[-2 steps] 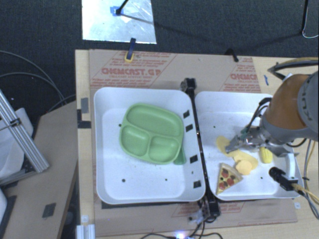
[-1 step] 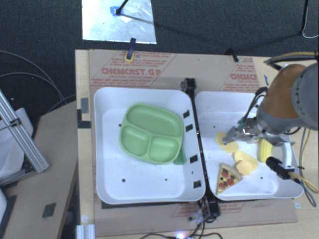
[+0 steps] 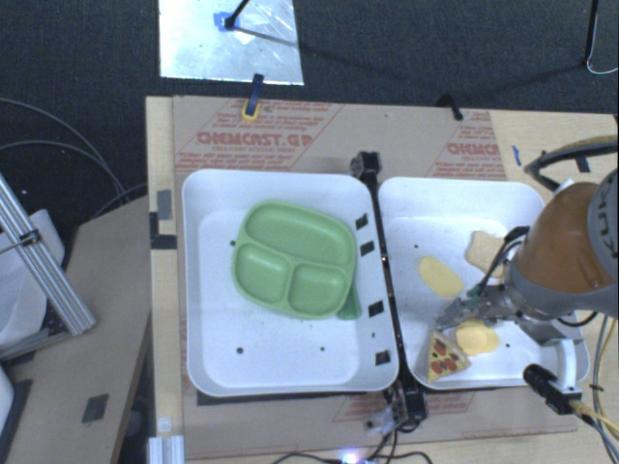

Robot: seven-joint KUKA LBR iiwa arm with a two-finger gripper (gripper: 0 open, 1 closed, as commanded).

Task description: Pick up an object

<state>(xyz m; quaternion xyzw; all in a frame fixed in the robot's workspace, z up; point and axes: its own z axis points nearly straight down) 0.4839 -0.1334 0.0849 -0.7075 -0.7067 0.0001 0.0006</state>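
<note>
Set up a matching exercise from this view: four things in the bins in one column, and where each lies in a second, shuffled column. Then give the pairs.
Things:
1. green divided plate
2. pizza slice toy
3. tan bread-like piece
4. pale yellow oval piece

Places:
A. near corner of the right bin, close to the divider
B. middle of the left bin
C. right bin, about midway, between the divider and the arm
D. right bin, far side, next to the orange band of the arm

Pairs: 1-B, 2-A, 3-D, 4-C
</note>
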